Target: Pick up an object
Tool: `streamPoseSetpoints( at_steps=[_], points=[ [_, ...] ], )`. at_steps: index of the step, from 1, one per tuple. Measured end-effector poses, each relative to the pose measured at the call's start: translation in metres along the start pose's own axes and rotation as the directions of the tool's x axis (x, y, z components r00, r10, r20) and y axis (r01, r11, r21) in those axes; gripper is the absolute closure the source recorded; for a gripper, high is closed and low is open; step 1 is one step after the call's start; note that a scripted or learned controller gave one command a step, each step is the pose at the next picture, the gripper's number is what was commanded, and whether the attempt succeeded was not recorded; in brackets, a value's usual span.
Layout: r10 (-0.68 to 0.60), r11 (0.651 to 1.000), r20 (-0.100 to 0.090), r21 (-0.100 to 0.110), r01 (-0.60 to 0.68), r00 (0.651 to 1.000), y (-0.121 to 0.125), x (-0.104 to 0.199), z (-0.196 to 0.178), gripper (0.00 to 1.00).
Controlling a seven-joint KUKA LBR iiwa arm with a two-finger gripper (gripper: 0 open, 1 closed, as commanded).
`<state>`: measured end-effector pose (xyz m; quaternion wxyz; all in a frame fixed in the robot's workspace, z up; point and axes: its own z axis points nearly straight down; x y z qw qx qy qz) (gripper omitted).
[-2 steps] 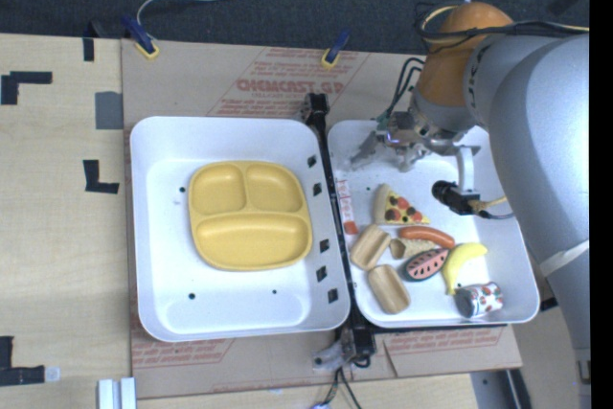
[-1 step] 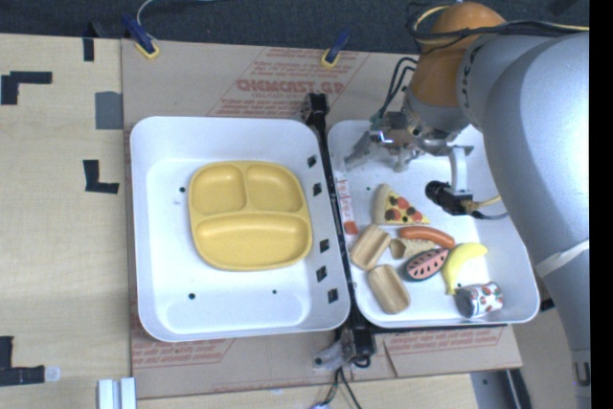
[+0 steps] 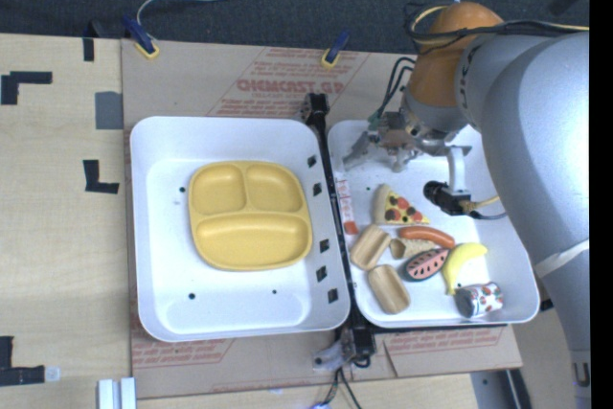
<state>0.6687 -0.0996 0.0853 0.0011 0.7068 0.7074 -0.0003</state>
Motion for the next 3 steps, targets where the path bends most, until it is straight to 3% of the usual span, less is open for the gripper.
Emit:
streamPoseSetpoints(
  at_steps=[3],
  points=[
    [0.000, 1.000, 0.000, 0.000, 0.000, 1.000, 0.0000, 0.0036, 0.0001, 0.00]
  ],
)
